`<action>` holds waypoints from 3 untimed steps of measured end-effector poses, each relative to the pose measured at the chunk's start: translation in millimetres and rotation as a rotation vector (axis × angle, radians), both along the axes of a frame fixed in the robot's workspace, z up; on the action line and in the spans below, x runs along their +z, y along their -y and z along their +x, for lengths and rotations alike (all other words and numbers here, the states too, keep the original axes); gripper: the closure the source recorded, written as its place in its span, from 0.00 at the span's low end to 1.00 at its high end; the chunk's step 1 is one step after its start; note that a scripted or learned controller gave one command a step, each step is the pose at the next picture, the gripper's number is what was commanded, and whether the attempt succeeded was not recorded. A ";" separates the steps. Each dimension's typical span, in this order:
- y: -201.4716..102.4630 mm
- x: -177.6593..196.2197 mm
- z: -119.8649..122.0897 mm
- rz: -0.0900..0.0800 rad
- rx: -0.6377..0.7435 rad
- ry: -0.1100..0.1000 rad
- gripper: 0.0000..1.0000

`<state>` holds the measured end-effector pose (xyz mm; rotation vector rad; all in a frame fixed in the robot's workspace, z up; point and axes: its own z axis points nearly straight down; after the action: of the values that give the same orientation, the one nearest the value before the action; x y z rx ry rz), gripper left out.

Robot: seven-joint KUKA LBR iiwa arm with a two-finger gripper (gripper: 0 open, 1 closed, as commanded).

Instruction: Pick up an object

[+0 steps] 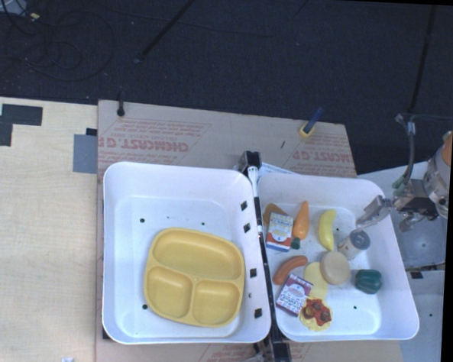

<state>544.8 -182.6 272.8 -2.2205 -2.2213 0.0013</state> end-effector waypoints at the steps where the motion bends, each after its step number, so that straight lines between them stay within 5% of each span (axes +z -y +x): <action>1: -19.6 -138.2 72.2 0.002 -0.001 -0.005 0.00; 2: -25.9 -174.6 86.3 -0.001 -0.002 0.001 0.00; 3: -14.8 -185.1 71.5 0.000 0.000 -0.002 0.00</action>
<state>616.3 -167.8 87.7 -2.2191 -2.2206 0.0027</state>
